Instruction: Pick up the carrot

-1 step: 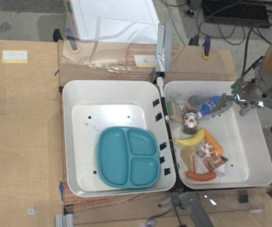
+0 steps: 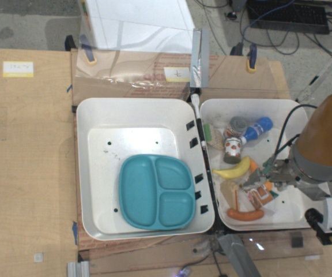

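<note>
Two white bins side by side, the arm low over the clutter in the right one

Taking the long yellow banana (image 2: 236,169) in the right shallow white bin (image 2: 287,109) as the landmark: well to its left, in the left shallow white bin (image 2: 91,154), lies a teal plastic plate with three compartments (image 2: 156,191); just above the banana stands a small red-and-white can (image 2: 231,148), with a grey round object (image 2: 237,123) and a blue-and-white bottle (image 2: 256,129) further up and to the right; below the banana, near the bin's front wall, lies the slim orange carrot (image 2: 246,214), on its side and apart from the fingers; just right of the banana, the two-finger gripper (image 2: 265,178) sits low among an orange-and-white packet (image 2: 260,197), and whether its claw is open or closed cannot be told; further right rises the grey arm with its orange band (image 2: 327,133)
</note>
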